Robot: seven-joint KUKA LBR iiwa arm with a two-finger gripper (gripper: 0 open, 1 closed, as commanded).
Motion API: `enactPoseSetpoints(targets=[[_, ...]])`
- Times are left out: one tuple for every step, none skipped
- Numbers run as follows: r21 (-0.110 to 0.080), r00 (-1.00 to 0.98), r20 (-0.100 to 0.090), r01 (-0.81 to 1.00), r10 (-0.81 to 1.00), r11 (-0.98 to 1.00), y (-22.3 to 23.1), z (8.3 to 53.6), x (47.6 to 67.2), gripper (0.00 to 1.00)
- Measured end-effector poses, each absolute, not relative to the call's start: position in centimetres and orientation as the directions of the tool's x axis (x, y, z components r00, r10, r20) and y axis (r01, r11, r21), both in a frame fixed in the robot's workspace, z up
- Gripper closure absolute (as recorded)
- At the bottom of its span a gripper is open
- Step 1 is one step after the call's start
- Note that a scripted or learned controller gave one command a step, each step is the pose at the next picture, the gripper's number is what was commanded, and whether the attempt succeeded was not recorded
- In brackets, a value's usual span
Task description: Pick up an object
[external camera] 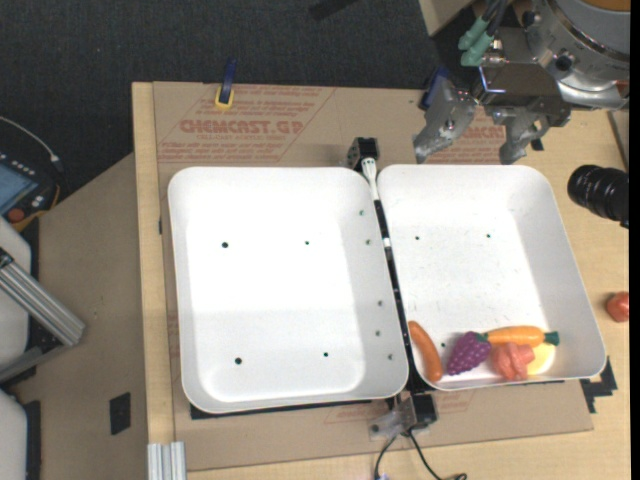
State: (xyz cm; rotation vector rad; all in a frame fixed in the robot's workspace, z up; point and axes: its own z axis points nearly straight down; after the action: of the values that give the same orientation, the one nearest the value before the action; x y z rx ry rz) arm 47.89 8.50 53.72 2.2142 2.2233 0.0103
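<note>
Toy foods lie along the near edge of the right bin (500,218): an orange sausage-shaped piece (425,351), a purple grape bunch (467,353), an orange carrot (518,335), a red piece (509,360) and a yellow piece (541,360). My gripper (472,148) hangs above the far edge of the right bin, well away from the toys. Its two fingers stand apart, open, with nothing between them.
The left bin (275,288) sits beside the right one, joined by a black clamp (362,153). An orange-red object (619,307) lies on the bench to the right of the bins. A yellow and blue clip (226,90) sits at the far edge of the cardboard.
</note>
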Motion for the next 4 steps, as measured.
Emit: enactPoseSetpoints(targets=[[0.004, -0.003, 0.001, 1.000, 1.000, 0.003, 10.7, 53.5, 47.9, 0.00], [-0.019, 0.004, -0.004, 1.000, 1.000, -0.004, 6.9, 29.3, 47.7, 0.00], [0.002, 0.003, 0.001, 1.000, 1.000, -0.003, 7.2, 31.3, 48.0, 1.00], [0.002, -0.007, 0.002, 1.000, 1.000, 0.007, 12.8, 32.0, 47.9, 1.00]])
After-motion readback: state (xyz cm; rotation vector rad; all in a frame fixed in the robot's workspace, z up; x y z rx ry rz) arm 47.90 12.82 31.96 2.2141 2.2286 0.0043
